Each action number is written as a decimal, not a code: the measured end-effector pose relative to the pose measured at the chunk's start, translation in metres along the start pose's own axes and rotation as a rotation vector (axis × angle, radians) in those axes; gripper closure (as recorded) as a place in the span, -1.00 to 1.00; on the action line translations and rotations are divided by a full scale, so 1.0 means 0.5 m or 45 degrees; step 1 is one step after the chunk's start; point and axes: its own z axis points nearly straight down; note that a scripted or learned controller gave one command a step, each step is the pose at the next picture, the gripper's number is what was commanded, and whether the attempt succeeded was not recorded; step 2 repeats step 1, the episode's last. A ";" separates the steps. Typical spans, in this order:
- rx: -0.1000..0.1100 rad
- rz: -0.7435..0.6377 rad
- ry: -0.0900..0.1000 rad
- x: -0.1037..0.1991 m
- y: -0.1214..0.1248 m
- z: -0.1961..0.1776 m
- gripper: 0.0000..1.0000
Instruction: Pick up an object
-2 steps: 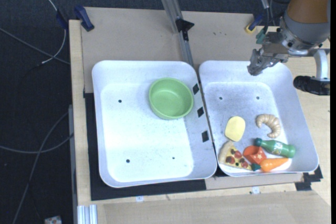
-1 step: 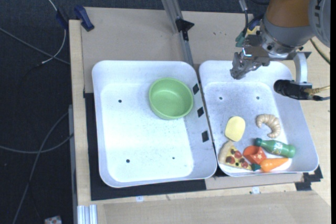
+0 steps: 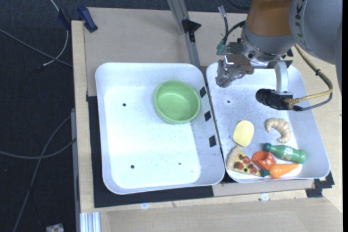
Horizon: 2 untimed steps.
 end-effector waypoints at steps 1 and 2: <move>-0.013 0.001 -0.002 0.103 0.010 0.001 1.00; -0.013 0.001 -0.002 0.103 0.010 0.001 1.00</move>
